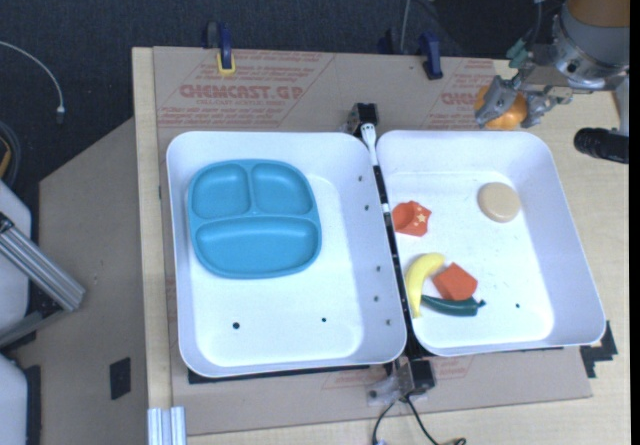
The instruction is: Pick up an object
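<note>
Jaws (510,105) grip orange object (511,116); two red pieces (411,218).

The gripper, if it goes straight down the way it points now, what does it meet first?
Likely the far rim of the right bin or the board behind it; the gripper holds an orange object, and depth is unclear.

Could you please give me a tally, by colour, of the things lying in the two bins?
Blue: 1, the plate in the left bin
Red: 2, the star block and the red block
Yellow: 1, the banana
Green: 1, the pepper
Beige: 1, the disc
Total: 6; all but the plate are in the right bin.
</note>
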Motion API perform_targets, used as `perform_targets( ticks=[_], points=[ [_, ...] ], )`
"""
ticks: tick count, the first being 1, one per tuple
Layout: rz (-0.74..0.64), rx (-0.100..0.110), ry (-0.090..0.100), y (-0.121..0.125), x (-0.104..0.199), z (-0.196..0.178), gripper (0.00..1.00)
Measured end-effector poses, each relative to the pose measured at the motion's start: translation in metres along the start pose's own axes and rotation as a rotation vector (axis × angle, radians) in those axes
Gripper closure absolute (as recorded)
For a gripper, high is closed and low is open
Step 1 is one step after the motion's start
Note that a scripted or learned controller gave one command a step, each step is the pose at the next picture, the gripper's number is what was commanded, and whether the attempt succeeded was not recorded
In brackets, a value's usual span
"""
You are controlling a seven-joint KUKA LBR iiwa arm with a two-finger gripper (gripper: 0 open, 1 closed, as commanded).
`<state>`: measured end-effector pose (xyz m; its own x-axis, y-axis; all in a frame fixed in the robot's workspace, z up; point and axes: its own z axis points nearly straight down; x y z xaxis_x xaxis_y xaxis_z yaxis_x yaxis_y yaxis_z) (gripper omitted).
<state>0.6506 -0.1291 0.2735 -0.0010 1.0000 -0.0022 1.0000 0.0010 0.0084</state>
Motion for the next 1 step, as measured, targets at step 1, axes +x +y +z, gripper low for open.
perform_targets(
  ticks=[1],
  points=[
    [-0.002,0.013,0.004,-0.0246,0.0398,0.0128,1.0]
  ],
)
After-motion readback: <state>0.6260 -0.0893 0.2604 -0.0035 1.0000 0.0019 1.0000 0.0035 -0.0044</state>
